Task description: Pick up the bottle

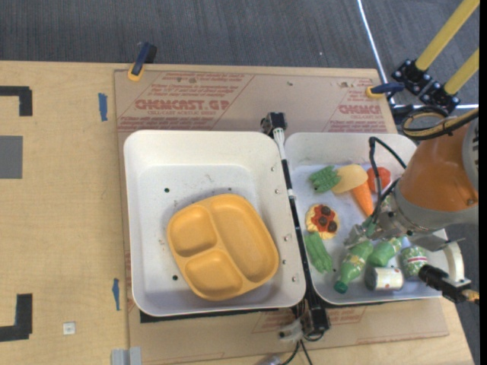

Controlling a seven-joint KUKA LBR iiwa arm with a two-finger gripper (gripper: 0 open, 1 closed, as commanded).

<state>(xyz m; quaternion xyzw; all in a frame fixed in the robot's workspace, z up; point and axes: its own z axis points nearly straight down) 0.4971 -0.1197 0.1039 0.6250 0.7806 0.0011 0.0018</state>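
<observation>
A tan bench (61, 204) carries a brown cardboard sheet (228, 101) printed with red lettering, and 2 shallow white bins sit side by side on it; beyond the bench's far edge lies dark grey carpet (228, 14). Blue tape marks (103, 106) and black angle marks (19, 101) dot the bench at the left, and a clamp with a yellow tip (139, 59) grips the cardboard's far edge. The left bin (152, 166) holds a yellow divided plate (221, 245) with 3 compartments. The right bin (304, 147) holds toy food: a green piece (324, 179), a pale yellow piece (351, 178), an orange carrot (364, 198), a small pizza slice (323, 220) and a green pod (317, 252). The green bottle (354, 263) lies on its side near the front of the right bin, its long axis running diagonally, cap end toward the front left and base toward the back right. Just beside it lie a white can (386, 278) and a round green-and-white can (413, 262). The arm's orange band (437, 177) hangs over the bin's right part, and the gripper (374, 233) sits directly above the bottle's base; whether it is clenched or released cannot be told.
</observation>
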